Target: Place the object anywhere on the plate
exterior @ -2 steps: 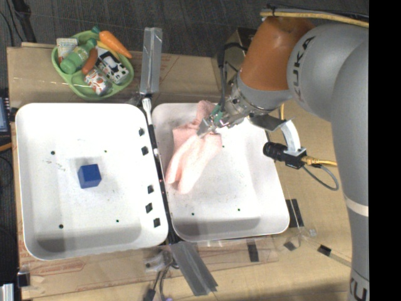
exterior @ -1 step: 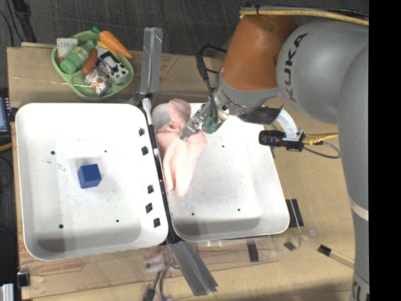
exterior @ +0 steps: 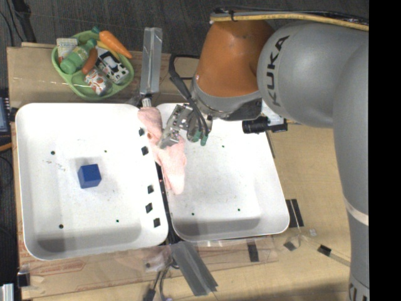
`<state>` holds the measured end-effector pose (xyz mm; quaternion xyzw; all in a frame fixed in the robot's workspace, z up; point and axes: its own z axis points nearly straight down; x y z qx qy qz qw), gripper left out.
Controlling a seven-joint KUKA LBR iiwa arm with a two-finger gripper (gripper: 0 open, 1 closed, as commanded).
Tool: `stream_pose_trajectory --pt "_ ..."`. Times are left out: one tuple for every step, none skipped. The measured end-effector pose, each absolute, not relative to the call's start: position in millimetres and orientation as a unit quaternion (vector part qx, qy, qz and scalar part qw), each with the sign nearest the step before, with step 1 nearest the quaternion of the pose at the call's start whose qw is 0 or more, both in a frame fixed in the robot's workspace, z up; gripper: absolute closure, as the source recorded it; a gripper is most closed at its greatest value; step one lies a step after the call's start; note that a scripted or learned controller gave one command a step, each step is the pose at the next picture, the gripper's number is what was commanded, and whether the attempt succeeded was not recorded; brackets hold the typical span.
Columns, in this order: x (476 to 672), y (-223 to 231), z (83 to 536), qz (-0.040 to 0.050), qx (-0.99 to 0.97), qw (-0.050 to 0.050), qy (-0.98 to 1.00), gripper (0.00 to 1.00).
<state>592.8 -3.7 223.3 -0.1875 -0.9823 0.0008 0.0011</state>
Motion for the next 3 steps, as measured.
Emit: stream_pose_trajectory --pt "596.0 42.8 235.5 0.0004 0.002 0.000 -1.000 1.00" --pt "592.1 94.4 232.7 0.0005 0.005 0.000 -1.000 1.00" --pt "592.2 94.1 232.9 0.0005 0.004 0.000 -1.000 0.00"
